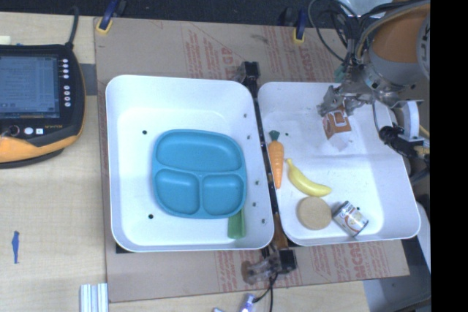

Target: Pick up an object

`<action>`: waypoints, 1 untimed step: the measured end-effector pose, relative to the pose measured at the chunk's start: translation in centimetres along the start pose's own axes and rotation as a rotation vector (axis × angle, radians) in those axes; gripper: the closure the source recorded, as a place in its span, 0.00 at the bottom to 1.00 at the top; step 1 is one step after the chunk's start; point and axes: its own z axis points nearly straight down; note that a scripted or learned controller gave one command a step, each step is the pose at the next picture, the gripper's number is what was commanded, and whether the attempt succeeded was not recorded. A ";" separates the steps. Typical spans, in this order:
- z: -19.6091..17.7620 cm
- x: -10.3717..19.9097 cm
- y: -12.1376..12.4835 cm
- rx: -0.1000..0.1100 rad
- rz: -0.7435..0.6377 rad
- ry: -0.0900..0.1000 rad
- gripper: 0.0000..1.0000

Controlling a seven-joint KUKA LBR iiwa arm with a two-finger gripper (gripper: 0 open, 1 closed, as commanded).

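A blue tray is seen far left of the gripper; a carrot, banana, disc and can lie below-left. A brown packet, its print unreadable, is pinched between the fingers.
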 end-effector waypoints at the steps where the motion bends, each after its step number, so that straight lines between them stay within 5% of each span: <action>1: -2.5 7.2 -2.8 0.004 -0.003 -0.002 1.00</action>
